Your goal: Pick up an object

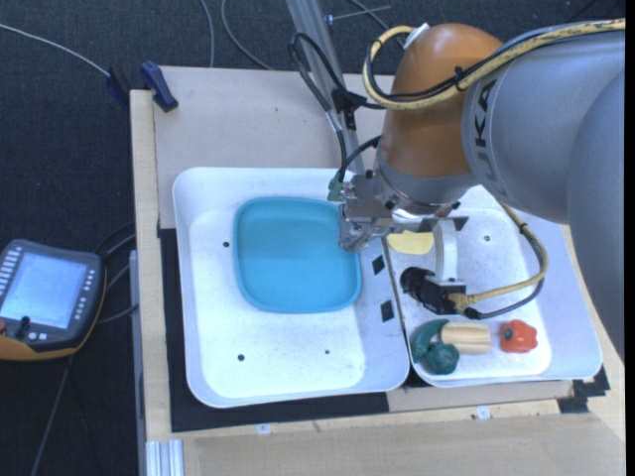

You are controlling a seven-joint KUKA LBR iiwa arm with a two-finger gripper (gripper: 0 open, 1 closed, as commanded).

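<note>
My gripper (353,234) sits at blue plate's (294,256) right edge, left bin (198,296); grip state can't tell. Tomato (517,336) near right bin's (556,266) front edge.

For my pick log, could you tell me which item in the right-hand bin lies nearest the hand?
The flat yellow piece, just right of the hand; the green, tan and red items sit by the bin's near edge.

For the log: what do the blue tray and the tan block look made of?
Blue tray: probably moulded plastic, smooth with a soft sheen, rounded corners and uniform colour. Tan block: likely unpainted wood, pale and matte, though too small to show grain.
</note>
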